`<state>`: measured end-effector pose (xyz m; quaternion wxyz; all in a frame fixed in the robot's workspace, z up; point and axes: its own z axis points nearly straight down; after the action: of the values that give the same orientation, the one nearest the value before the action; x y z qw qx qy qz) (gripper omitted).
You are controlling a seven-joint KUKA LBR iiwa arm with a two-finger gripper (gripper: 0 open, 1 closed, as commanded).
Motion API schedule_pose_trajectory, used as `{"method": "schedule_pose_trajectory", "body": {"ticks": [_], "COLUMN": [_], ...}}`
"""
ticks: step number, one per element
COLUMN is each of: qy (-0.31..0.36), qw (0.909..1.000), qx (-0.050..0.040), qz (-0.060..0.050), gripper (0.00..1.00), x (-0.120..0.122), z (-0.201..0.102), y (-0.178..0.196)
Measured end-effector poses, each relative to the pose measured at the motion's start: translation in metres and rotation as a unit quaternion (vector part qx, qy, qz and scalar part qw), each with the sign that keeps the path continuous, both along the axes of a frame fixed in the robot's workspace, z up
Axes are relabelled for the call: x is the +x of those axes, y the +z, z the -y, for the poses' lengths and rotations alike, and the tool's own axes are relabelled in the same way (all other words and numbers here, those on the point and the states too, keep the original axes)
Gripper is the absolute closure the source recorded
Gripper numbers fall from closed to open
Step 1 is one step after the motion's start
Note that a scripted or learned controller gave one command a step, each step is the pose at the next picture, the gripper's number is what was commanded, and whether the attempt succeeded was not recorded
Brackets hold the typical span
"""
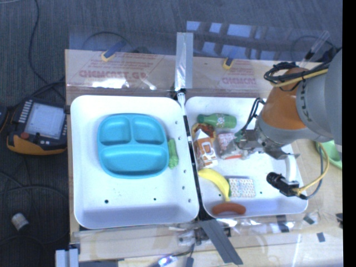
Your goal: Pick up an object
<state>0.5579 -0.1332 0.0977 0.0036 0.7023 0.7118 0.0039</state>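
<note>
- I see dark grey carpet (111,10) around my bench (128,71).
- A cable (22,4) loops across it.
- A pendant (36,127) lies left.

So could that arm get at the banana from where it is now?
Probably yes. The banana lies uncovered at the near side of the right bin, with the gripper just above and beside it. A speckled packet sits close against it, which may crowd the fingers.

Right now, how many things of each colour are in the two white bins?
Blue: 1, the divided plastic plate
Green: 2, the small pod and the bottle
Yellow: 1, the banana
Red-brown: 1, the sausage
Orange and white: 1, the carton
Speckled: 1, the flat packet
Total: 7
</note>
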Motion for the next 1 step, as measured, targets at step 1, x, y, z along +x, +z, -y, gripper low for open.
{"method": "schedule_pose_trajectory", "body": {"ticks": [1], "qy": [-0.043], "qw": [0.9990], "qx": [-0.0006], "qz": [-0.008], "gripper": [1.00], "x": [0.0363], "z": [-0.0810], "y": [0.0864]}}
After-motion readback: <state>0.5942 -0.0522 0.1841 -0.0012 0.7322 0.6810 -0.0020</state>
